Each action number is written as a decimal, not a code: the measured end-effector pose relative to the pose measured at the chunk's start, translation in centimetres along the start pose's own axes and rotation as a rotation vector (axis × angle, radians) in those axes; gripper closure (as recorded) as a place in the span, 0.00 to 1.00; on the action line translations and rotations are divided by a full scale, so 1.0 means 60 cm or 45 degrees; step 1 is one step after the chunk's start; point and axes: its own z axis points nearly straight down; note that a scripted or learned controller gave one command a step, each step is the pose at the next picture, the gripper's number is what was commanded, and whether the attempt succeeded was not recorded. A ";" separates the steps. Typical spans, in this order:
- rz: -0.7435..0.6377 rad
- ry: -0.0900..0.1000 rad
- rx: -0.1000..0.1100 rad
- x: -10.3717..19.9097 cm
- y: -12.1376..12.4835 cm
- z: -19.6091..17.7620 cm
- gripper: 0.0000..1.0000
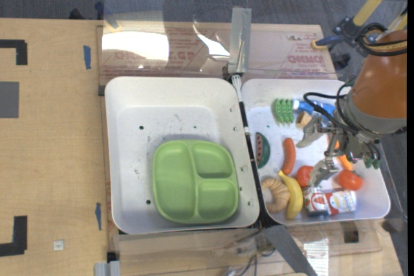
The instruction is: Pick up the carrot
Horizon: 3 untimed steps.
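Now the metal claw (321,150), fingers spread wide, hovers at 3 o'clock of the slim orange carrot (288,154); shifting toward 9 should straddle it.

Two white bins sit side by side. The left bin (123,113) holds a green divided plate (194,181). In the right bin (378,203) the gripper (326,152) hangs among toy foods: a red sausage (288,154), a banana (292,194), a tomato (303,174), a can (330,201) and an orange carrot (348,179) just beside the fingers.
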 end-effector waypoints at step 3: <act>0.319 -0.028 0.005 -0.095 -0.160 0.163 1.00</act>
